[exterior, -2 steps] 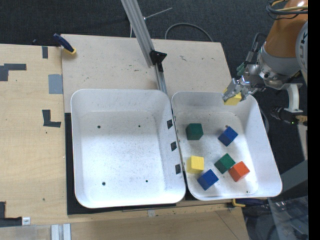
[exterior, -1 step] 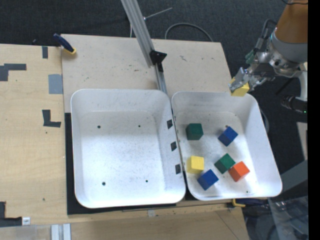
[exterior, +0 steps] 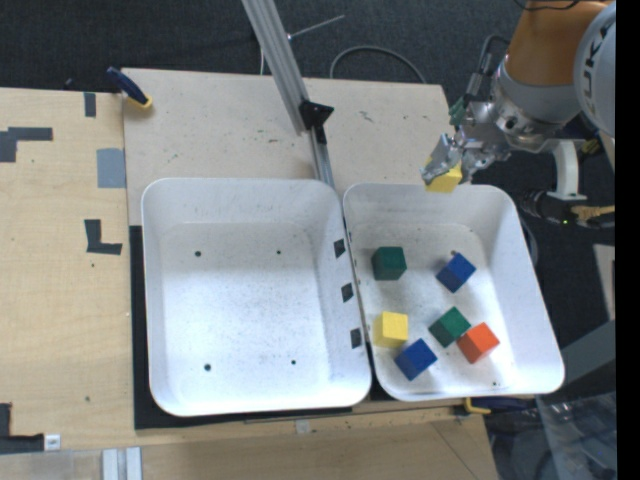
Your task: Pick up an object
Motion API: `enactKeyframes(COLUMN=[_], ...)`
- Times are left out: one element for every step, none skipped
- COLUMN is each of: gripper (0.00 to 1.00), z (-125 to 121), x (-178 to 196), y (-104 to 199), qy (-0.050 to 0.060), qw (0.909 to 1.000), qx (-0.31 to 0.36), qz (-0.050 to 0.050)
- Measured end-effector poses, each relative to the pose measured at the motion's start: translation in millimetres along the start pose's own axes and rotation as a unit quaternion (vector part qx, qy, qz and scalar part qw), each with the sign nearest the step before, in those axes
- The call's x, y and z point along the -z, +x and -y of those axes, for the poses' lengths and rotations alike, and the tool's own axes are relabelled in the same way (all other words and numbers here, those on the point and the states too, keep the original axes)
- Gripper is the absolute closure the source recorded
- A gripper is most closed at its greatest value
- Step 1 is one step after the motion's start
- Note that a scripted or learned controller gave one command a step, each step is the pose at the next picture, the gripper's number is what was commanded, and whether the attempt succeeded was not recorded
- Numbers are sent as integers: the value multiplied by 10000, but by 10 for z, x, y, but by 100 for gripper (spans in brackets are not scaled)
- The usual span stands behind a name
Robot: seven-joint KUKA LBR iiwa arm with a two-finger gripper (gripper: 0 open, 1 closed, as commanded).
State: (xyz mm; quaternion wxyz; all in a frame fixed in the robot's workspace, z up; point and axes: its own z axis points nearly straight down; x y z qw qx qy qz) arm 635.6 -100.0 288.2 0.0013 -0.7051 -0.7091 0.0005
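Blue cube (exterior: pixel 415 358) lies low; end effector (exterior: pixel 450 166) grips yellow block (exterior: pixel 444 178).

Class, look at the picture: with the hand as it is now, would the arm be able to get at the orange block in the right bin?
Probably not right away: the hand already grips a yellow block above the right bin's far rim. The orange block itself lies uncovered, though a green block crowds one side.
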Motion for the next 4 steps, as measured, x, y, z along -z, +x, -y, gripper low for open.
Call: enactKeyframes(gripper=[100, 100, 100, 100], z=[109, 231, 253, 196], x=[-44, -136, -211, -496], y=[537, 1037, 1502, 1990], qy=[0, 8, 6, 17], qw=[10000, 10000, 10000, 10000], qx=[1, 0, -1, -1], qz=[1, 0, 3, 6])
